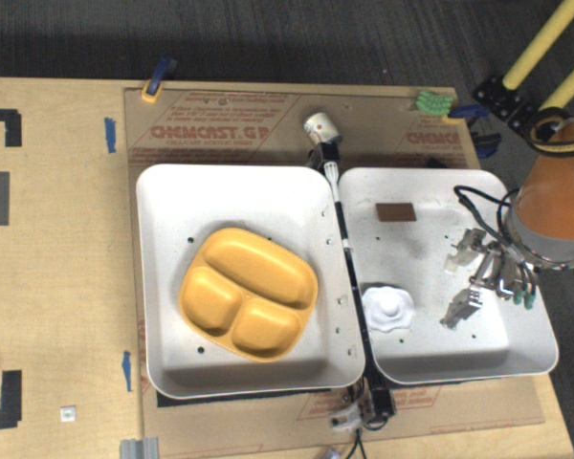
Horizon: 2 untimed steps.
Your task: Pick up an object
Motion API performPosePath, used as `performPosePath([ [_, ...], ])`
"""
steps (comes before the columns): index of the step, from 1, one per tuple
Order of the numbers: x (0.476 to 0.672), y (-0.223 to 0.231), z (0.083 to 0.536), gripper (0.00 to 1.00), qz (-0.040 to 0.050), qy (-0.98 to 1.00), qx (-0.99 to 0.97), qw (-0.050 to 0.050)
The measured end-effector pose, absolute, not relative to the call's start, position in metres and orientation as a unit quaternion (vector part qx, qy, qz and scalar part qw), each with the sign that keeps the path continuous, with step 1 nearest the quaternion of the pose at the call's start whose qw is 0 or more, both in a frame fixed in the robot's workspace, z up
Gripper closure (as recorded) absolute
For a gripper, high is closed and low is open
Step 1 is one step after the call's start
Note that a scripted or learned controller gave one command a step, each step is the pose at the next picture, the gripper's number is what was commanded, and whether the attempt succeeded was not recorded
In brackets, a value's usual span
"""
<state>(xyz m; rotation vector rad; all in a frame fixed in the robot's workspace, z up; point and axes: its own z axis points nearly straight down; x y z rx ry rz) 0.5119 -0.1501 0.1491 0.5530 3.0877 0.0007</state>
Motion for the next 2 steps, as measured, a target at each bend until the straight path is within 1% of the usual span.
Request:
performPosePath([
  [1, 0.629, -0.188, 0.086, 0.00, 0.0002, 0.996, 0.089, 0.003],
  [2, 0.653, -0.191, 0.084, 0.00, -0.0011, 1.000, 0.028, -0.010],
])
